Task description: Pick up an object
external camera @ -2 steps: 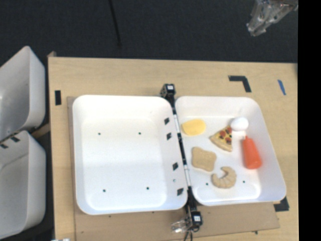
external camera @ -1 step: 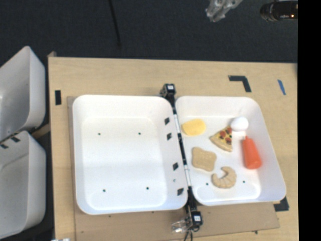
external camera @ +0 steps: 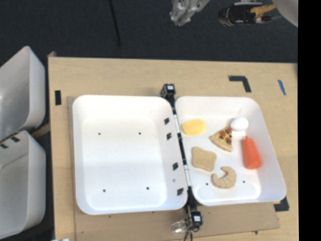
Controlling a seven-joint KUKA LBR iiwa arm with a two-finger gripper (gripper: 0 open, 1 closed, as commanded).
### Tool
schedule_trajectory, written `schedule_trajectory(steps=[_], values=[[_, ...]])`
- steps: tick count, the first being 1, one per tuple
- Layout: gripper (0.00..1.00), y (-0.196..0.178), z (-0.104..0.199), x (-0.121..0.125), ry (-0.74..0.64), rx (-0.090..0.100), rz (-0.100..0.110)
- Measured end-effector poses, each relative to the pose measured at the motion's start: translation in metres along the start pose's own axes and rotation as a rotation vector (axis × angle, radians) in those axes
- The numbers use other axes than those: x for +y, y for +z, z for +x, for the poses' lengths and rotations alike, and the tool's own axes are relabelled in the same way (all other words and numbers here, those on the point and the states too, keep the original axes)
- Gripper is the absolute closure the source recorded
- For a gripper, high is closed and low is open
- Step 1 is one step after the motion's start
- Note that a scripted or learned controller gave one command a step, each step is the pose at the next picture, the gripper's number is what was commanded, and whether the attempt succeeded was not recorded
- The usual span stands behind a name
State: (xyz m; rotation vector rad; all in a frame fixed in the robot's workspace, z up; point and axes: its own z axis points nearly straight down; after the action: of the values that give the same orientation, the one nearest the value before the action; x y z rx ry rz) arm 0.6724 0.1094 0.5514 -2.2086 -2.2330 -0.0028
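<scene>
The right bin (external camera: pixel 263 185) holds several toy foods. A yellow oval piece (external camera: pixel 193 127) lies near the bin's left wall. To its right is a pizza slice (external camera: pixel 223 138). A red bottle with a white cap (external camera: pixel 249 148) lies along the right side. A tan toast slice (external camera: pixel 203 159) and a curved croissant (external camera: pixel 224 177) sit nearer the front. My gripper (external camera: pixel 188 6) hangs at the top of the view, over the dark floor, well behind both bins and apart from every object.
The left bin (external camera: pixel 120 154) adjoins the right one along a clipped seam. White moulded shapes (external camera: pixel 17 134) stand past the bench's left edge. Black tape marks (external camera: pixel 241 82) and a blue mark (external camera: pixel 282 87) lie on the wooden bench behind the right bin.
</scene>
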Motion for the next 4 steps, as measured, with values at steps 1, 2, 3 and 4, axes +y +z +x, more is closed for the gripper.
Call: schedule_trajectory(steps=[1,2,3,4], values=[[1.0,0.001,0.072,0.017,0.003,-0.001,0.0],[1.0,-0.001,-0.053,0.016,0.022,-0.007,-0.002],[1.0,-0.001,-0.177,0.014,0.024,-0.008,-0.002],[1.0,-0.001,-0.089,-0.016,0.003,-0.001,-0.002]])
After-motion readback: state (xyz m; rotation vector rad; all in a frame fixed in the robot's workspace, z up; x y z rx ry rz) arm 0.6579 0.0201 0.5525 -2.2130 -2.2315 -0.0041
